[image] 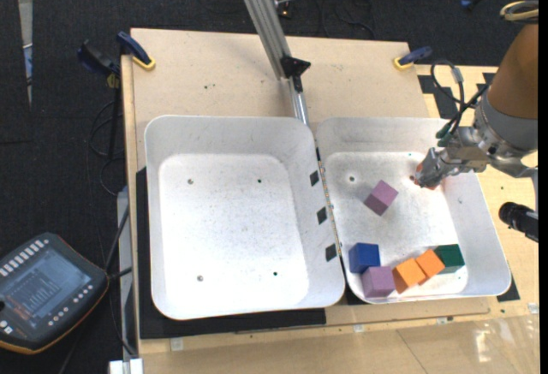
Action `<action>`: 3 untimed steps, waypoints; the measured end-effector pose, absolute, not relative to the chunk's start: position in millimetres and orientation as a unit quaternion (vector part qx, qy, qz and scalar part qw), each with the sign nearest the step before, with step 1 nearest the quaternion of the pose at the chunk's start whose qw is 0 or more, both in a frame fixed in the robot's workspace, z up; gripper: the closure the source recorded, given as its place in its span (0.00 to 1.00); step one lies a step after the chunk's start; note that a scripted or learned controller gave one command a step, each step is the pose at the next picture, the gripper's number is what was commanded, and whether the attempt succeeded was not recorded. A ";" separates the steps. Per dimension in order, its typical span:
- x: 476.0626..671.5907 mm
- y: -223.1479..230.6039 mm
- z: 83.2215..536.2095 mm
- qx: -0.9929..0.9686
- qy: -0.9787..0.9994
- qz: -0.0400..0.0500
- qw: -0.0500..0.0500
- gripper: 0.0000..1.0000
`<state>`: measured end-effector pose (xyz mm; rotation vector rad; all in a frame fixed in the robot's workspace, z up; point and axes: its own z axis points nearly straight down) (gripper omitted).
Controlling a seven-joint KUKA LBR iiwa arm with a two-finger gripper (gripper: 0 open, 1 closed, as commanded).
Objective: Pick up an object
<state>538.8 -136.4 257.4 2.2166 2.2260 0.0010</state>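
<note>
My gripper (pixel 427 173) hangs over the right bin's (pixel 479 227) far right part. A small red block (pixel 424 179) shows between its fingertips, and the gripper is shut on it. A purple block (pixel 380 196) lies loose in the middle of that bin, to the gripper's lower left. Along the bin's near edge sit a blue block (pixel 364 256), a second purple block (pixel 378 280), an orange block (pixel 413 270) and a green block (pixel 449 258), close together.
The left bin (pixel 171 192) lies beside the right one, with a ridge (pixel 318 192) between them. A slanted metal pole (pixel 261 8) reaches in from the top. A teach pendant (pixel 43 287) rests off the bench at lower left.
</note>
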 end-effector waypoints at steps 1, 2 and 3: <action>528.1 -78.1 260.2 0.704 0.710 0.001 -0.001 1.00; 522.1 -23.4 265.4 0.704 0.710 0.001 -0.001 1.00; 513.6 32.6 267.1 0.704 0.710 0.001 -0.001 1.00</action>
